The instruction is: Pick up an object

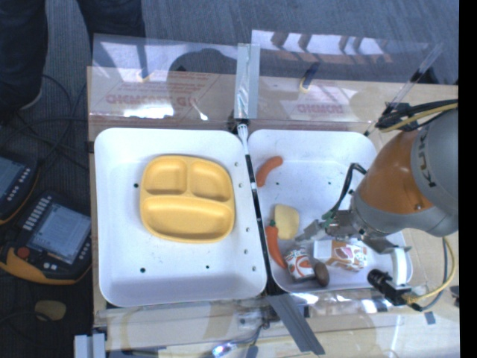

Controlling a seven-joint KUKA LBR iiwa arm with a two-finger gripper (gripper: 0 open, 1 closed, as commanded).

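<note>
The right bin holds several small objects. An orange sausage lies near its upper left. A pale yellow piece sits beside a carrot along the left wall. A red-and-white can and a brown lump rest at the front. A second red-and-white pack lies right of them. My gripper hangs low over the bin's front middle, just above that pack and right of the yellow piece. The arm hides the bin's right part.
The left bin bears a yellow divided plate at its centre. A raised divider separates the two bins. Clear plastic panels stand behind both bins. The grey and orange arm covers the right bin's right side.
</note>
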